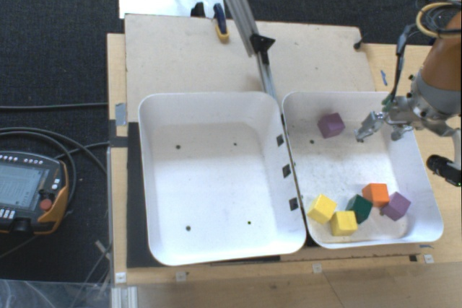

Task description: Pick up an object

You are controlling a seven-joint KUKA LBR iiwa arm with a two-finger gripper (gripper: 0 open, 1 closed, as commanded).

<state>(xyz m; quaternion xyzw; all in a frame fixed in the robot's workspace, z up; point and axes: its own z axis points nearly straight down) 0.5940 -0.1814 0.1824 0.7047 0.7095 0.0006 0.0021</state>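
Note:
A purple cube (331, 125) lies alone in the upper part of the right bin (433, 216). Along that bin's front edge sit two yellow cubes (323, 208) (344, 223), a green cube (359, 208), an orange cube (375, 193) and a second purple cube (396, 205), packed close together. My gripper (368, 128) hangs over the right bin's upper right area, a short way to the right of the lone purple cube and apart from it. Nothing shows in its grasp.
The left bin (148, 177) stands beside the right one, sharing a middle edge. A slanted metal pole (238, 0) crosses the back board down to the bins' junction. A blue and yellow clamp (220, 19) lies at the back. A teach pendant (25, 191) rests at far left.

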